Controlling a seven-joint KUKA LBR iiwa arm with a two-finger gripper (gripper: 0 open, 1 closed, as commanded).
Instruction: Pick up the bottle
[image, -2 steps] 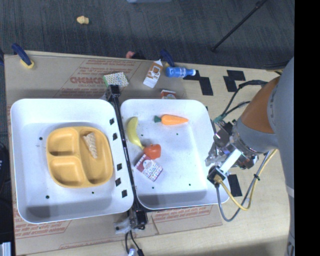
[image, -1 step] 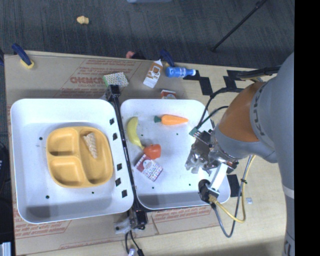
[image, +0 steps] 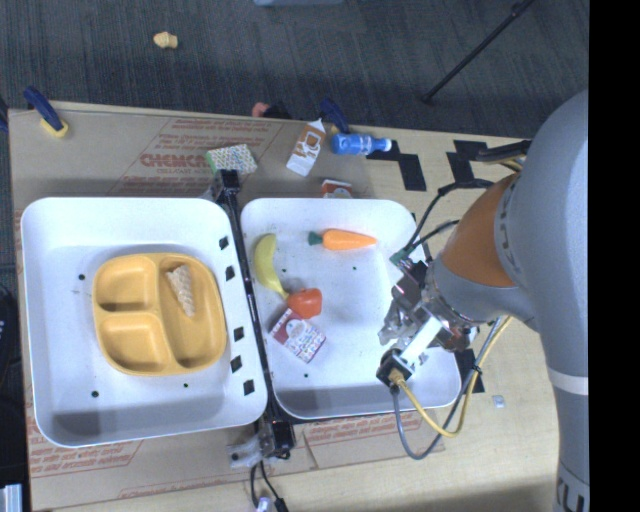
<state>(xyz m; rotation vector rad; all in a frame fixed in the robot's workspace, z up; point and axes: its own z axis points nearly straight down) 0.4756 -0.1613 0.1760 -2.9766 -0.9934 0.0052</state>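
Gripper (image: 405, 345): low over the right bin's near-right corner; finger state cannot be told, nothing seen held.
Cable (image: 440, 425): yellow loop trailing from the wrist over the bin's near rim.
Right bin (image: 340, 395): carton with red print (image: 299, 336) near the middle, red pepper-like toy (image: 306, 302) touching its far side, banana (image: 264, 263) along the left wall, carrot (image: 342, 239) by the far wall.
Left bin (image: 50, 330): yellow divided plate (image: 158, 312) with a pale food piece in its right compartment.
Bottle (image: 358, 145): blue, lying on its side on the bench beyond the right bin's far rim, beside a small carton (image: 306, 148).
Step in hand, by judgement: approach not begun; target well apart from the gripper.
Advice: lift clear of the bin wall, travel over the far rim, set fingers across the bottle's narrow body, descend squarely, avoid nudging the carton.
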